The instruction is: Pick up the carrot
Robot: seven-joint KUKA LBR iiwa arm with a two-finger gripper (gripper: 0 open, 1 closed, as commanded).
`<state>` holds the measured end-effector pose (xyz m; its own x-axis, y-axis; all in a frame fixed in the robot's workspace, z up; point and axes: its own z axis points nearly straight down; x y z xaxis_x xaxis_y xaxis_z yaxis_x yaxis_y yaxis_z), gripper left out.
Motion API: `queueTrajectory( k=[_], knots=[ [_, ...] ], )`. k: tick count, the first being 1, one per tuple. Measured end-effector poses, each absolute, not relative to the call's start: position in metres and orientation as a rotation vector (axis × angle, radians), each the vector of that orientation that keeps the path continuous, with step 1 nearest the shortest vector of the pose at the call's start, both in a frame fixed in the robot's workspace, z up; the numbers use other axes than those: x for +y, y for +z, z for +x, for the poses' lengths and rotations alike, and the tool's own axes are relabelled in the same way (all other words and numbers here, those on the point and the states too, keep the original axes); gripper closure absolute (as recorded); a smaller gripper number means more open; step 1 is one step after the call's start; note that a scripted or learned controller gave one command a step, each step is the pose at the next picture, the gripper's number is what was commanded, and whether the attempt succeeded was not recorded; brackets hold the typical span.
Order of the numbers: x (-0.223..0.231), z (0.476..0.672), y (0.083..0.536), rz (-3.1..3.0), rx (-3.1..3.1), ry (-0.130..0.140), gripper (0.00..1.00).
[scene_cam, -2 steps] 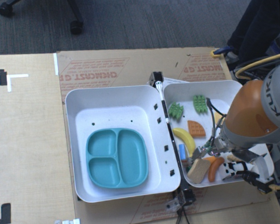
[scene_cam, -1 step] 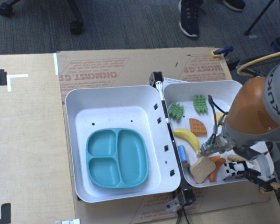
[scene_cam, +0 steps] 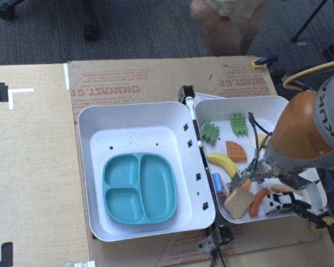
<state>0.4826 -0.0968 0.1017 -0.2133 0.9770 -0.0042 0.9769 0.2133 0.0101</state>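
Observation:
The carrot (scene_cam: pixel 257 202) is a short orange-red stick lying near the front wall of the right bin (scene_cam: pixel 266 102), its upper end pointing toward the gripper. My gripper (scene_cam: pixel 242 179) hangs low in that bin, just up and left of the carrot and over the top edge of a tan bread slice (scene_cam: pixel 238 202). A small orange patch shows right at the gripper's tip, but I cannot tell whether it is part of the carrot. The arm's orange band hides the bin's right side.
In the right bin lie a yellow banana (scene_cam: pixel 223 164), an orange waffle (scene_cam: pixel 236 151), two green pieces (scene_cam: pixel 210 132) (scene_cam: pixel 238 123), a blue thing (scene_cam: pixel 217 184) and a black-and-white spotted thing (scene_cam: pixel 281 200). The left bin (scene_cam: pixel 93 129) holds a teal divided plate (scene_cam: pixel 140 188).

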Motion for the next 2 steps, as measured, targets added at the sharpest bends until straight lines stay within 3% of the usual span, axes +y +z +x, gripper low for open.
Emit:
queueTrajectory(
  k=[1, 2],
  knots=[
    [-0.098, 0.485, 0.111, 1.969, 2.431, 0.011, 1.0],
    [0.008, 0.479, 0.191, 2.139, 2.3, -0.001, 1.0]
  ],
)
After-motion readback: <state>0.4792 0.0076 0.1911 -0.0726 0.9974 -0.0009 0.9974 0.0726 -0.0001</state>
